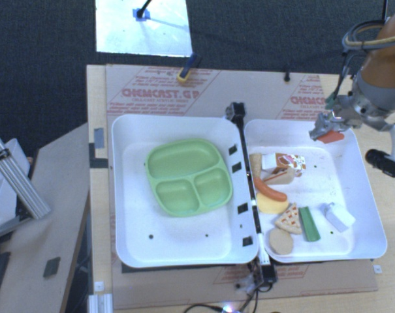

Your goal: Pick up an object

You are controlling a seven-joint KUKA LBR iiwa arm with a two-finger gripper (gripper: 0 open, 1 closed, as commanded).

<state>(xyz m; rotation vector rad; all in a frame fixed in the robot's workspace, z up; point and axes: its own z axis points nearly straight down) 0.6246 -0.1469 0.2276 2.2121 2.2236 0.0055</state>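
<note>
My gripper hangs over the far rim of the right bin, near its back corner. A small orange-red piece sits between the fingers, lifted off the bin floor, and the gripper is shut on it. Below in the right bin lie a red sausage, a yellow round slice, a pizza wedge, a green stick, a white block, a tan cookie and a white-and-red cake piece.
The left bin holds a green three-compartment tray. A black divider strip runs between the bins. A black part juts in at the right. Cables hang behind the arm's orange wrist.
</note>
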